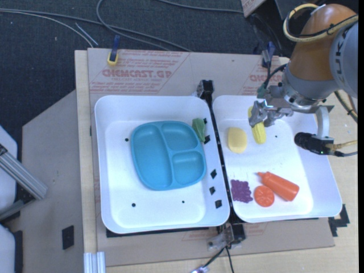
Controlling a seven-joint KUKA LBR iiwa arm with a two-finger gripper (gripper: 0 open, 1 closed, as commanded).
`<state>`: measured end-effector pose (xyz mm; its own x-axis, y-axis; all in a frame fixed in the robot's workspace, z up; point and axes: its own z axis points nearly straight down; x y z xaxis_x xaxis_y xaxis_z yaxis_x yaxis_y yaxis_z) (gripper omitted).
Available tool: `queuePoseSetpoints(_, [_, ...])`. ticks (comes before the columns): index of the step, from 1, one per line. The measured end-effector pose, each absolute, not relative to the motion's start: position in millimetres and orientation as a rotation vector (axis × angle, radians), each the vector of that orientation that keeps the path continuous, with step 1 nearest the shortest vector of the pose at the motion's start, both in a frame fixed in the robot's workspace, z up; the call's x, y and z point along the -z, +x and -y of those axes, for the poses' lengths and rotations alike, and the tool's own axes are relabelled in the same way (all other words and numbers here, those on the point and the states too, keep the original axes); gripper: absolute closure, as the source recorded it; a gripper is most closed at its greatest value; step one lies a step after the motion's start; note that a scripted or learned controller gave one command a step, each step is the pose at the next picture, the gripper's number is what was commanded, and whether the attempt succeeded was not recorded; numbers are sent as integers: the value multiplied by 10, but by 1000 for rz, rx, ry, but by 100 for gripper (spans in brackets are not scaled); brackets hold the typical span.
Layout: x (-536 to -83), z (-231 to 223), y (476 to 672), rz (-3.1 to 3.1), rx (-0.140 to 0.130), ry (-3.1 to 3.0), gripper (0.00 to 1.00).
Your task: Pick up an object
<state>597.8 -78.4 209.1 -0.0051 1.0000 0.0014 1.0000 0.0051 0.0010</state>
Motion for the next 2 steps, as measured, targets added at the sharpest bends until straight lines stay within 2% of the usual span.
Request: queuePoseSetpoints(2, [-2133,-102,6005,2227,3,-2215,100])
